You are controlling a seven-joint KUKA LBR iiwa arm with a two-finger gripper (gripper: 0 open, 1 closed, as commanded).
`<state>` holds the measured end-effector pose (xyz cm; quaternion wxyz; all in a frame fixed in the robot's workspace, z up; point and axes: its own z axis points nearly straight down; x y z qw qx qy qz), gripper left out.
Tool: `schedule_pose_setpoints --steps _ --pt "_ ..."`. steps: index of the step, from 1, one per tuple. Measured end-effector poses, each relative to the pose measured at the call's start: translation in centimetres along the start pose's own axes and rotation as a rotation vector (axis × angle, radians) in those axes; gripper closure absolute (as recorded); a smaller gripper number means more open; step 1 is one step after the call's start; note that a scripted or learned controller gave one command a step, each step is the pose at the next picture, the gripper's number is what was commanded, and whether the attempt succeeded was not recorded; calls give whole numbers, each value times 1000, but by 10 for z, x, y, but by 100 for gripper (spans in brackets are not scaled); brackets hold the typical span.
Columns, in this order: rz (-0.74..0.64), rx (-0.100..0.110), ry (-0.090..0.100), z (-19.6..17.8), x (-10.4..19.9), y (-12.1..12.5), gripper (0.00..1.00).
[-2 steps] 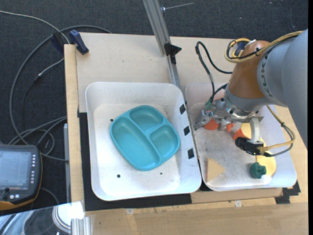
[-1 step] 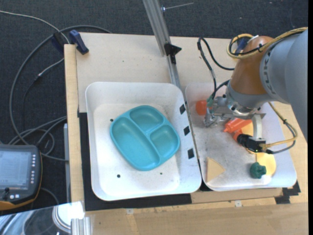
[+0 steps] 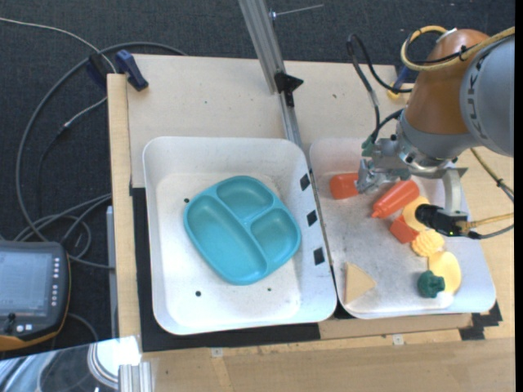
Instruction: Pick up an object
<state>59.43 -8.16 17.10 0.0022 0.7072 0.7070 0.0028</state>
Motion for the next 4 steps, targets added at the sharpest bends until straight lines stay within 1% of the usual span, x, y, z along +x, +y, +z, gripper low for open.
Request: schedule_pose_setpoints --steps 1,2,3,4 --pt "0 1 0 -64 -6 5 100" --pt "-2 -2 0 -121 -6 7 100" --pt "-5 15 4 -115 42 4 100" --pt "-6 24 5 -92 94 -5 100"
